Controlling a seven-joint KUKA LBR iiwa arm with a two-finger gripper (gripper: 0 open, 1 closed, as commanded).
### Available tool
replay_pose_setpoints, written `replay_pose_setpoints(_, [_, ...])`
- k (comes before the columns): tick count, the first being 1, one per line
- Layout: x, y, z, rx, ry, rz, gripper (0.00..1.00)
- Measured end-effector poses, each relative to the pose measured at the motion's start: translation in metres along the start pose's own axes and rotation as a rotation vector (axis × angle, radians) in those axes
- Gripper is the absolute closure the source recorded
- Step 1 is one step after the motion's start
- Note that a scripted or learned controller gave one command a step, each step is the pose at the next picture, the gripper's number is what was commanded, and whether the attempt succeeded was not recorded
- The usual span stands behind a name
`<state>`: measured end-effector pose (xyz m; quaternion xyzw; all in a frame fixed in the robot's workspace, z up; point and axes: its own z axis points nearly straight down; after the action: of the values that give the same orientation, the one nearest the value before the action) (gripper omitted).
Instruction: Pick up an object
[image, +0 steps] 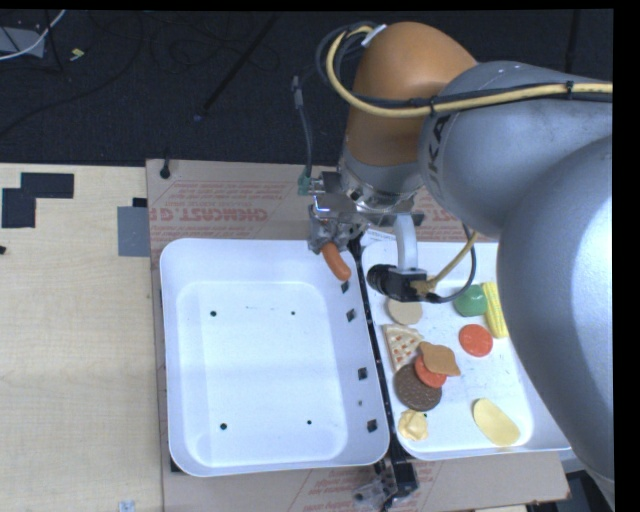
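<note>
Gripper (335, 243) seemingly gripping orange piece (336, 262), white bins (190, 300)

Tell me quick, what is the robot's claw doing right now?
Gripper: shut on the orange carrot, which hangs from between its fingers above the edge of the left bin.
</note>
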<state>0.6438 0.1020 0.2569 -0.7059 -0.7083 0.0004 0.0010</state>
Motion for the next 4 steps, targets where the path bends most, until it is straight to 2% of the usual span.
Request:
replay_pose_setpoints(1, [0.071,0.0,0.011,0.002,0.0,-0.003,1.0])
replay_pose_setpoints(2, [0.129,0.0,-0.005,0.0,0.001,-0.002,1.0])
replay_pose_setpoints(3, [0.131,0.001,-0.099,-0.006,0.001,0.001,1.0])
replay_pose_setpoints(4, [0.125,0.0,-0.169,-0.004,0.0,-0.002,1.0])
